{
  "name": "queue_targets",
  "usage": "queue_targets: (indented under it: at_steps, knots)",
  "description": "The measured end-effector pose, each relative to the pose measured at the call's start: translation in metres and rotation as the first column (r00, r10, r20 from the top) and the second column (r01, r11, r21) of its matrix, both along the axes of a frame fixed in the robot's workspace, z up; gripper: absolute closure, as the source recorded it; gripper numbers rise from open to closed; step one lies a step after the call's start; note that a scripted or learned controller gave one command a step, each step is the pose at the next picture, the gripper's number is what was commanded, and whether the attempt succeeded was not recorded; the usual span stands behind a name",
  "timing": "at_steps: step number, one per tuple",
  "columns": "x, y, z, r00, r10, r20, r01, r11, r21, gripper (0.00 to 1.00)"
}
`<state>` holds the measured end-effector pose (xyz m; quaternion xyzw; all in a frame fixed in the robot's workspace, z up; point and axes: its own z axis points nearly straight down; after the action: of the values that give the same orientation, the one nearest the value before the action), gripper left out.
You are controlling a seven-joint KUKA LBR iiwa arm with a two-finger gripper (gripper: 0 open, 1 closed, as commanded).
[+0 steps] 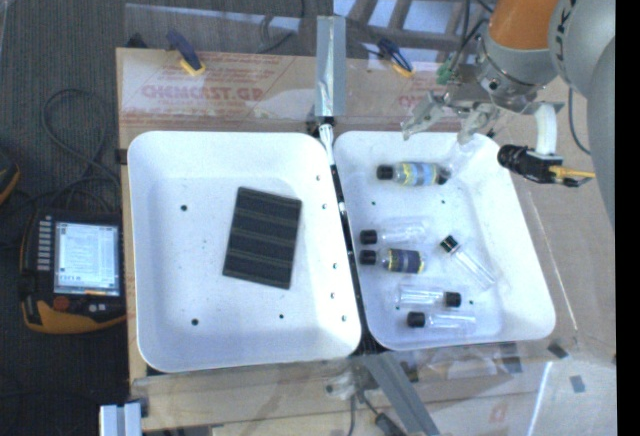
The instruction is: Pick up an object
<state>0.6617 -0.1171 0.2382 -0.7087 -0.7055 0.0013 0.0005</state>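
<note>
My gripper (437,132) hangs over the back edge of the right bin (520,254), open, with nothing between its spread fingers. Just in front of it lies a small bottle (410,173) with a black cap and a yellow-and-blue label. A second labelled bottle (400,261) lies near the bin's middle. Several clear vials with black caps lie around it, such as one (395,232) by the left wall, one (465,259) to the right, and two near the front (430,299) (440,321). A black ridged pad (262,237) lies flat in the left bin (160,224).
A metal post (329,69) stands behind the divide between the bins. Blue-and-yellow clamps (185,52) (392,54) sit on the back board. A handheld pendant (75,269) lies on the floor to the left.
</note>
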Motion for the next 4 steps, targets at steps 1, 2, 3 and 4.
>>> queue_targets:
  at_steps: [1, 2, 3, 4]
  knots:
    - [-0.012, -0.032, -0.123, 1.0, -0.023, -0.003, 0.023, 1.0, -0.001, 0.0]
    - [-0.002, -0.095, -0.145, 1.0, 0.003, -0.016, -0.002, 1.0, 0.006, 0.0]
    - [-0.005, -0.095, -0.14, 1.0, 0.004, -0.03, -0.004, 1.0, 0.005, 1.0]
    - [0.007, -0.025, -0.037, 0.998, -0.067, 0.001, 0.067, 0.998, 0.0, 1.0]
